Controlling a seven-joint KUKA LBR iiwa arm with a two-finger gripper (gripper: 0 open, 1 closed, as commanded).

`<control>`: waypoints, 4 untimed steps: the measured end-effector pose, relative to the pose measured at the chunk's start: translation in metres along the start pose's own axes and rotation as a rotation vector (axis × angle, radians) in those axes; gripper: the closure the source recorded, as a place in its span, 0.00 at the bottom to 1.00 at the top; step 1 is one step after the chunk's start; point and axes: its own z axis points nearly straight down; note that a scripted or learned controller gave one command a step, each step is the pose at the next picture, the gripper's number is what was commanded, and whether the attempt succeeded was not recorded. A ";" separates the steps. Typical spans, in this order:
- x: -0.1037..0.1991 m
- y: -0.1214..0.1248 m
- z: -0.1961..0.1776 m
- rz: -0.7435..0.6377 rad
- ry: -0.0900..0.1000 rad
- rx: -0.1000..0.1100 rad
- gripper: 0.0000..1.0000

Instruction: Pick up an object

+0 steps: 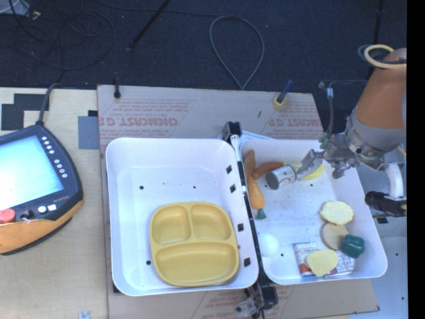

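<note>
Yellow tray (pixel 194 244) in left bin (pixel 126 178), gripper (pixel 311 165) over right bin (pixel 372 244)

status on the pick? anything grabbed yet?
Done: the tool has reached the right bin, over its upper edge by the yellow piece. In hand: nothing visibly lifted; carrot and sausage lie in the bin. Left: grasp and lift an object.

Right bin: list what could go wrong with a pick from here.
1. The tool sits near the right bin's back wall, so it may hit the wall as it drops.
2. The hot dog, a small can and the carrot crowd together; closing there may catch two things or push one away.
</note>
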 end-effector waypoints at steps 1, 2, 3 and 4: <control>0.046 0.054 -0.033 -0.001 0.000 -0.001 0.00; 0.072 0.053 -0.009 -0.001 0.001 0.003 0.00; 0.072 0.053 -0.019 -0.003 0.000 0.003 1.00; 0.036 0.028 -0.009 0.001 -0.001 0.002 1.00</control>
